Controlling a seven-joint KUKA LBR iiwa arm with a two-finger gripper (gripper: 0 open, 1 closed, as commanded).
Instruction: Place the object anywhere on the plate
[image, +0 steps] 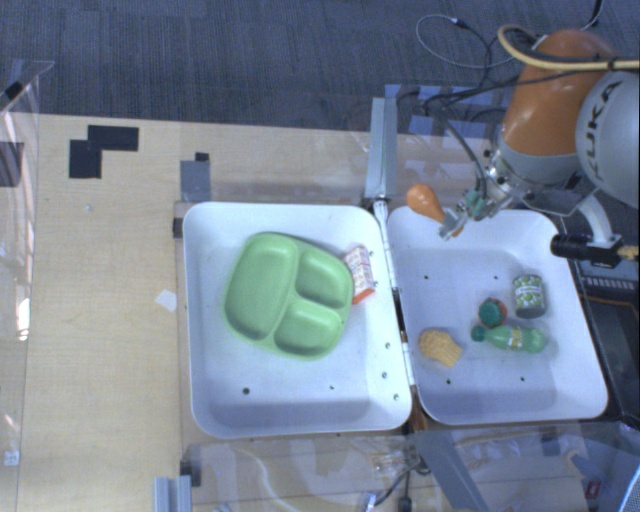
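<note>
- Two shallow white bins side by side on a wooden bench (100, 330)
- Left bin (290, 405): green sectioned plate (288, 293), three compartments, sitting tilted toward the bin's upper middle
- Small packet (360, 272), white with red-orange print, lying just beside the plate's right edge, touching or nearly touching it, close to the divider between bins
- Right bin (500, 385): yellow corn-like item (440, 347) near the lower left
- Green bottle (512, 339) lying on its side toward the right, round dark green piece (490, 311) just above its left end
- Small can (529, 295) with green label, upright, just above the bottle's right end
- Orange carrot-like object (424, 202) at the top left corner of the right bin, on or over the rim, can't tell which
- Arm (560, 100) reaching in from upper right, orange band and grey housing visible, cables looping behind
- Gripper (462, 217) hanging over the upper left part of the right bin, just right of the carrot-like object, apart from it
- Claw too small and blurred to call wide or narrow; cannot tell, nothing seen between the tips
- No item resting on the plate; nearest thing to it is the packet
- Black L-shaped marker (100, 148) on the bench, far upper left
</note>
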